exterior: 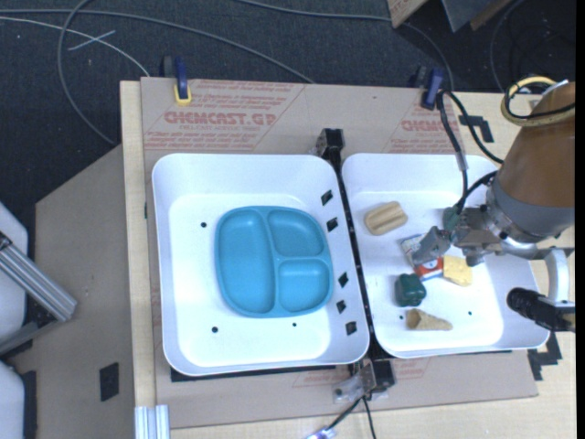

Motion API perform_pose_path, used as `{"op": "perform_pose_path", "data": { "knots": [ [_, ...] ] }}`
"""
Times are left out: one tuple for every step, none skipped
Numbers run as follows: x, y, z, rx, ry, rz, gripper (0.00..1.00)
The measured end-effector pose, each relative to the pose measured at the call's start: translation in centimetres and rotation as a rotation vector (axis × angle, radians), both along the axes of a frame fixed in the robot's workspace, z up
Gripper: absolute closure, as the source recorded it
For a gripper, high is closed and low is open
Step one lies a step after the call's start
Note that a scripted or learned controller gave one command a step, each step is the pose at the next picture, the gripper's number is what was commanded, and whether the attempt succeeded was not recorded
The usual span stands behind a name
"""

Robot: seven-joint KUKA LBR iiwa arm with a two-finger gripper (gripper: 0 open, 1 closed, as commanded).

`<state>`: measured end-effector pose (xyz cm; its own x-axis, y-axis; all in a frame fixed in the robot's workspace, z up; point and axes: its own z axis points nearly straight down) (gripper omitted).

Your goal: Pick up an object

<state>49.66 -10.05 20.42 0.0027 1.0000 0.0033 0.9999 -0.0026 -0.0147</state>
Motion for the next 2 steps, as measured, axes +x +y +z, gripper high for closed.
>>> {"op": "perform_pose_path", "data": {
  "knots": [
    [0.3,0.0,0.6,-0.002,-0.013,0.003,0.00],
    [0.3,-0.4,-3.7,-0.001,-0.008,0.002,0.00]
  ]
}}
